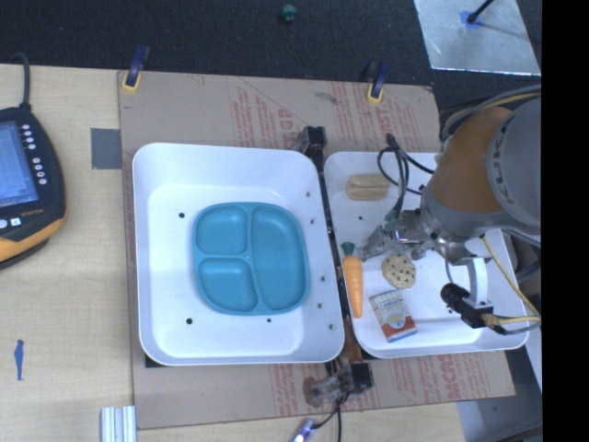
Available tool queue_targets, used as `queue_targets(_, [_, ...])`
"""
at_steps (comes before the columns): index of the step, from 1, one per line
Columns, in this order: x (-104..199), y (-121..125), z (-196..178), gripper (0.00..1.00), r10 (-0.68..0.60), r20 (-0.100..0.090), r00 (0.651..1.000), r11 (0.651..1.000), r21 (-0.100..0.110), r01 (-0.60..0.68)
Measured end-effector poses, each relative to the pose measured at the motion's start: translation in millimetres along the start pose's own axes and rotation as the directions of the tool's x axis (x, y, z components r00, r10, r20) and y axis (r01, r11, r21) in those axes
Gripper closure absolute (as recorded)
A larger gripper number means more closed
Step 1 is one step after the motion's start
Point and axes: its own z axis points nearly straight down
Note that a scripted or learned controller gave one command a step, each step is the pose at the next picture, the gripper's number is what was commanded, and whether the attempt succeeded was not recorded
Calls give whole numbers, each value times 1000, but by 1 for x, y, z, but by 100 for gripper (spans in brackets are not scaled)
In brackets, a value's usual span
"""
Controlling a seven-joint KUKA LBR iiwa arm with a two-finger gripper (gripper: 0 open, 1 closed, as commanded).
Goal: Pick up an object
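The right white bin (479, 339) holds an orange carrot (352, 285) along its left wall, a round speckled cookie (398, 269), a small red and white carton (393, 315) near the front, and a tan oval bread piece (367, 188) at the back. My gripper (398, 235) hangs over the middle of this bin, just behind the cookie and right of the carrot's green top. Nothing shows as held in it. The grey and orange arm (479, 178) covers the bin's right part.
The left white bin (166, 168) holds a blue divided plate (250, 257). A teach pendant (23, 182) lies on the bench at the far left. Clamps and cables sit between the bins at the back (314, 140) and front (336, 385).
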Motion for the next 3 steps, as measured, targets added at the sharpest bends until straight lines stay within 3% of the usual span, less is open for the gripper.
queue_targets(1, [-1, 59, -1, 0, 4, -1, 1000, 1000, -4, -4])
queue_targets(2, [-3, 102, -1, 0, 2, -1, 1000, 1000, -3, -2])
queue_targets(3, [9, 102, -1, 0, 2, -2, 1000, 1000, -1, -2])
